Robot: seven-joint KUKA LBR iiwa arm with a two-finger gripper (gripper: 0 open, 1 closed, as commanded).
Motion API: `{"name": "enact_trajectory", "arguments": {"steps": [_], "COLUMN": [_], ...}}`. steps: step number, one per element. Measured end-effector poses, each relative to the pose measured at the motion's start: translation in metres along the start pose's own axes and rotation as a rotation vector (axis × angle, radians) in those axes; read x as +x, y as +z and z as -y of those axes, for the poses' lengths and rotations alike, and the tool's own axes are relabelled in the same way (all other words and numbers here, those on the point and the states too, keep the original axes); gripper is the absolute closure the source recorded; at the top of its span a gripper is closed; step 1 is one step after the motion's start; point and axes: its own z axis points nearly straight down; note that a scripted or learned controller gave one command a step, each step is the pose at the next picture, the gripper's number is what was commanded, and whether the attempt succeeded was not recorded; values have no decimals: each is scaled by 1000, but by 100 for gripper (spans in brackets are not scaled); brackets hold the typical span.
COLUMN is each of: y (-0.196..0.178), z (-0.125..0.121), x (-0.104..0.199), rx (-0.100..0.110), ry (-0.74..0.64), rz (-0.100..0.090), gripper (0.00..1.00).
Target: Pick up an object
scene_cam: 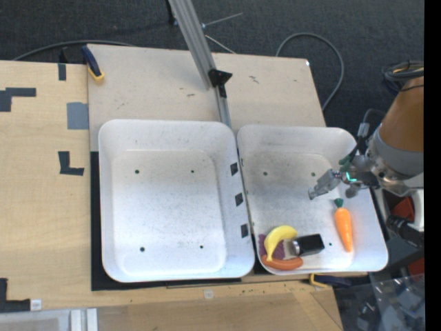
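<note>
Clutter sits at the near edge of the right bin (303, 138): a banana (278, 238), a red piece (282, 262) under it, and a black block (309, 244) touching the banana's right side. Just right of these lies the carrot (344, 229), long axis running near-to-far, green stub at the far end, tip pointing toward the near rim. It lies apart from the pile, close to the bin's right wall.

Tool (331, 183) hangs over the right bin beyond the carrot, just past its green end and a little to the left. Two fingers appear spread apart with nothing between them.

Judgement: carrot is the nearest thing to the tool and the cleanest pick. The move needs a short shift toward the near edge and slightly right, with the fingers closing across the carrot's width.

Left bin (110, 185) lies farther off, well apart from the tool.
</note>
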Motion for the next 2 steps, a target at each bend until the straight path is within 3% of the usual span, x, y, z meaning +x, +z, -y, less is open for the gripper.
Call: {"name": "enact_trajectory", "arguments": {"steps": [1, 2], "y": [-2, 43], "z": [-1, -4], "x": [0, -4], "rx": [-4, 0], "ry": [-1, 0], "rz": [1, 1], "gripper": [0, 0]}}
